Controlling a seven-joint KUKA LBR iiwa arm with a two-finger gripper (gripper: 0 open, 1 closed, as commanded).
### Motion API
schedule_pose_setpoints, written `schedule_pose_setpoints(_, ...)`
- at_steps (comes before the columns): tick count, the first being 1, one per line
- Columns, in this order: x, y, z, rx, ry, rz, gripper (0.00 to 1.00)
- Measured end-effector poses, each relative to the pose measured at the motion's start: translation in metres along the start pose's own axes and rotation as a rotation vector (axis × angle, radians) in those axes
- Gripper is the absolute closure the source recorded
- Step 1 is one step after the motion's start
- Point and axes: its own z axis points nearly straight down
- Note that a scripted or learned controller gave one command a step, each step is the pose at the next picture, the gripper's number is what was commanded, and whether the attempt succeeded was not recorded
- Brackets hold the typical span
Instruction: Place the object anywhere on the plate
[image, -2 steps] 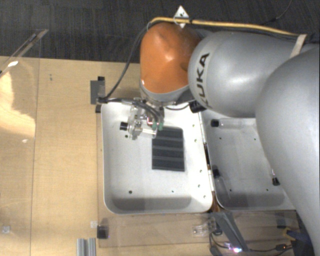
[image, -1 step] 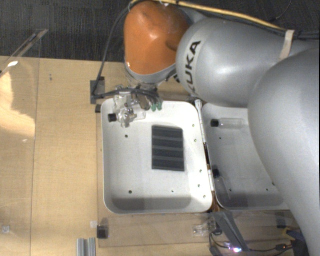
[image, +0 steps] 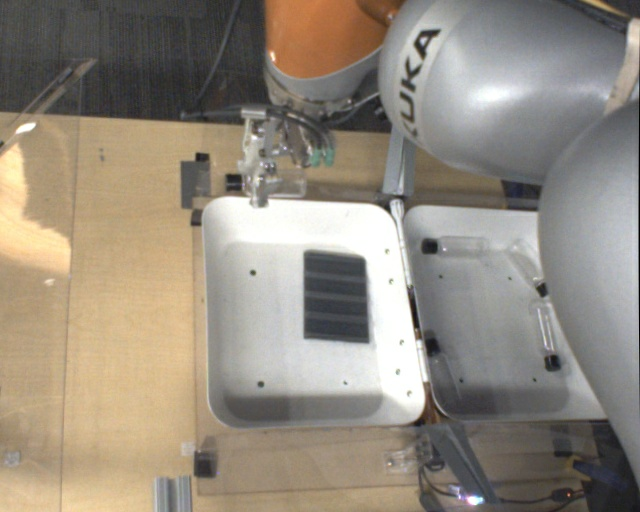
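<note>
Wooden bench (image: 110, 300) out on the left, bare and pale. Next along, gripper (image: 262, 170) hanging over the far left corner of the left bin (image: 225, 330), right at the rim. Released or clenched? Cannot tell from up here, too small and cluttered, with a pale clear blur just beside it. Nothing plainly held.

Moving right: dark ribbed slab (image: 336, 296) lying flat in the middle of that bin, well apart from the gripper. Hard to say whether object or plate.

Further right, the right bin (image: 480, 400), with clear pieces (image: 458, 243) along the far and right sides. Above it, the big grey arm (image: 500, 90).

Looks like the approach or carry stage, nothing set down yet. Next move, by this reading: swing in over the slab, then lower straight and gently.
</note>
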Motion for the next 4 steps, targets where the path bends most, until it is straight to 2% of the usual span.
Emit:
schedule_pose_setpoints(1,0.002,0.0,0.108,0.003,0.007,0.332,1.0)
schedule_pose_setpoints(2,0.005,0.001,0.032,0.002,0.001,0.286,1.0)
schedule_pose_setpoints(3,0.006,0.001,0.046,0.0,0.002,-0.256,1.0)
schedule_pose_setpoints(4,0.001,-0.004,-0.03,0.001,0.0,0.135,1.0)
